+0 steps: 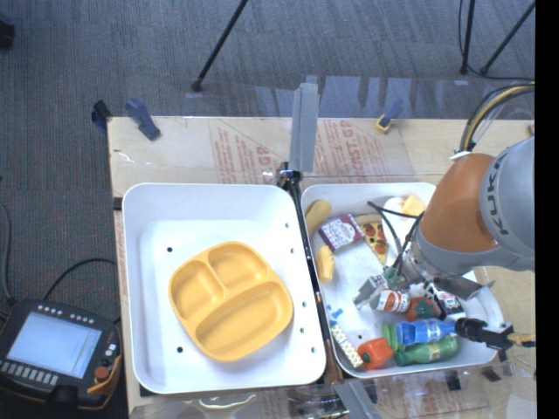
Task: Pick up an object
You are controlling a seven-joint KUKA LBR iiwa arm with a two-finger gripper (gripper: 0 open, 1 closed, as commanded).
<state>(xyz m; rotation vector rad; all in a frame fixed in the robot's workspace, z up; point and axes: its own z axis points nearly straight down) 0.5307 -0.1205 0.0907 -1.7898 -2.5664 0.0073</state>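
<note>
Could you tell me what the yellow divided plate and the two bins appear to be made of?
The yellow divided plate looks like moulded plastic, matte: even colour, rounded compartment edges, soft sheen. The left bin and right bin look like white plastic, smooth and slightly glossy, with rounded corners; painted metal cannot be ruled out.

Over on the nine o'clock side, the left bin point(140, 234) carries a yellow divided plate point(231, 299), three compartments, lying flat and skewed. Down at seven o'clock a teach pendant point(54, 349) sits on the carpet, screen lit, its black cable point(39, 291) looping up beside the bench. Up at eleven o'clock, a blue clamp point(141, 118) grips the bench corner; near one o'clock a yellow clamp point(387, 119) sits on the far edge. At twelve, a grey upright post point(304, 129) rises between the bins. Tripod legs point(225, 33) cross the carpet beyond.
</note>
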